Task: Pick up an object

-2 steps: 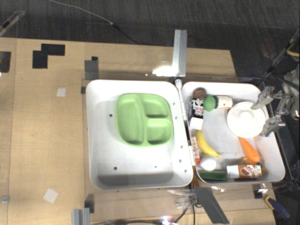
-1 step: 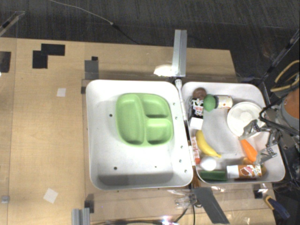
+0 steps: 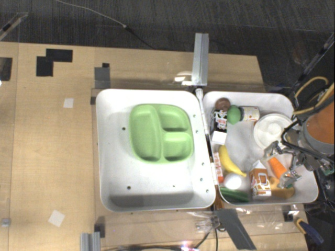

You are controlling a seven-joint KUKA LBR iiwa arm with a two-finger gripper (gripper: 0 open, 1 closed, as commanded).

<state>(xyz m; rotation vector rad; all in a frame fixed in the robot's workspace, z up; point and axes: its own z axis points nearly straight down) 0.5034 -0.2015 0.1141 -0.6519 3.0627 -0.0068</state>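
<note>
Candidate objects crowd the right bin (image 3: 312,193): an orange carrot-like piece (image 3: 277,166) near the claw, a banana (image 3: 229,162) lying at a slant toward the bin's left wall, a white egg-shaped item (image 3: 233,182) just below the banana, a green cucumber-like piece (image 3: 234,195) along the lower wall, a small printed carton (image 3: 260,182), a white round lid or dish (image 3: 272,129) toward the top right, a green ball (image 3: 234,114) and a small dark round item (image 3: 222,103) by the top edge. None is lifted; all rest on the bin floor or against one another.

The claw (image 3: 287,163) hangs low over the right-hand part of this bin, just beside the carrot-like piece, with the arm's orange band (image 3: 320,129) above it. Whether it is released or clenched cannot be told; the fingertips are lost in clutter, and nothing shows held between them. Judged from position, this is the descent or grasp stage near the carrot.

The left bin (image 3: 112,140) holds a green divided tray (image 3: 159,132), lying flat near the centre. Both bins sit side by side on the wooden table (image 3: 47,156).
</note>
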